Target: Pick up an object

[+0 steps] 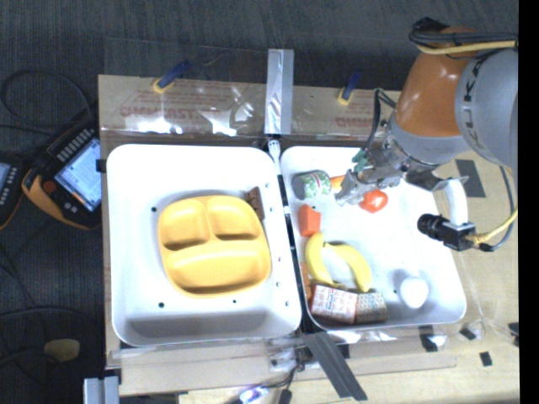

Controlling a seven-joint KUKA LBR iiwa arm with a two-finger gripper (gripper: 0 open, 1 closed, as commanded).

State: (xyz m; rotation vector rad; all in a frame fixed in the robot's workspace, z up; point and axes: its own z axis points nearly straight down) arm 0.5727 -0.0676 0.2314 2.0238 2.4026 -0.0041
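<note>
Fingers: the fingers [360, 183] hang low over the far part of the right bin [438, 297]; whether they stand wide or narrow cannot be told from this slant, and nothing is seen between them.
Nearest object: a small red object [374, 199] lies just beside the fingertips, on their near-right side, touching or almost touching them.
Other candidates: a green-and-white can [313, 183] lies to the left of the fingers; an orange block [310, 220] sits nearer, by the bin's left wall; a banana [335, 263] curves in the middle; a printed box [347, 305] and a white ball [413, 291] rest at the near end.
Left bin: the left bin [135, 310] holds a yellow divided tray [214, 244].
Step in hand, judged: closing in on the red object.
Good practice: centre the fingers over the red object, straddling it rather than nudging it aside, descend fully, then close and lift straight up, clear of the can.
</note>
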